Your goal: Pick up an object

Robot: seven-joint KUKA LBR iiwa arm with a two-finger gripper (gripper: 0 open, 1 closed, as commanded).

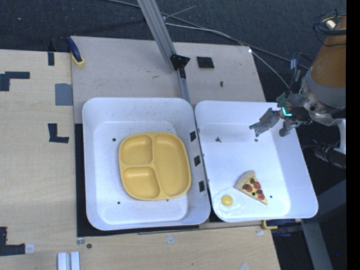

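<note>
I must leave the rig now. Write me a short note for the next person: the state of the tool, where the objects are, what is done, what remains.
Tool: at the upper right of the right bin, nothing between its fingers that I can see; open or shut is not clear.
Objects: pizza slice and fried egg lie at the near end of the right bin, apart from each other. Yellow divided plate sits in the left bin.
Done: no object picked yet.
Left: choose one object, probably the pizza slice or egg, grasp and lift it.

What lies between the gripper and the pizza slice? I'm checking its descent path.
Nothing: the camera view shows bare white bin floor between the gripper and the pizza slice.
</note>
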